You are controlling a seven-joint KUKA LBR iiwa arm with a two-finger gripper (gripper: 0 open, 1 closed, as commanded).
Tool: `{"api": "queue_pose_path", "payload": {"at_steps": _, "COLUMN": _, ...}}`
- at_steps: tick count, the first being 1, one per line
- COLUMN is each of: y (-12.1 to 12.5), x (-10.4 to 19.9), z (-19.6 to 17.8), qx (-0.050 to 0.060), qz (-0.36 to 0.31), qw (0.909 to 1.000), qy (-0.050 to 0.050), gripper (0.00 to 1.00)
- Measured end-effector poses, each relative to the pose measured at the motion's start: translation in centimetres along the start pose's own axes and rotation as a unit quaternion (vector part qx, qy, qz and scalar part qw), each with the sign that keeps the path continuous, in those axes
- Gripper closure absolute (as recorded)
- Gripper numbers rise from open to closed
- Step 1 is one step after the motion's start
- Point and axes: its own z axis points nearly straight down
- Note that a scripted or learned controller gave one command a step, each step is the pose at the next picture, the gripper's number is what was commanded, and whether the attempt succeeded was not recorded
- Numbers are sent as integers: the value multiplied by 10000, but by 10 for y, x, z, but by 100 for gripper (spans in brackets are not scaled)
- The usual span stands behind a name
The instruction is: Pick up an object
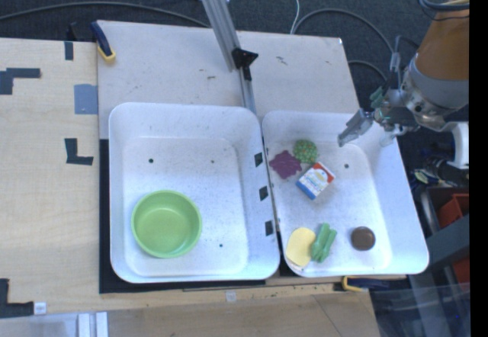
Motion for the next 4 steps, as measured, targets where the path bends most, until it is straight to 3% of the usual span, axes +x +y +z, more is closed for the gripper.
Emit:
{"api": "queue_pose_path", "payload": {"at_steps": 1, "y": 0, "x": 0, "z": 0, "qx": 0, "qz": 0, "qw": 10000, "qy": 1, "gripper": 0}}
{"api": "queue_pose_path", "payload": {"at_steps": 3, "y": -2, "x": 5, "z": 88, "qx": 24, "qz": 6, "qw": 10000, "qy": 1, "gripper": 0}}
{"api": "queue_pose_path", "payload": {"at_steps": 4, "y": -4, "x": 12, "z": 151, "qx": 36, "qz": 4, "qw": 10000, "qy": 6, "gripper": 0}}
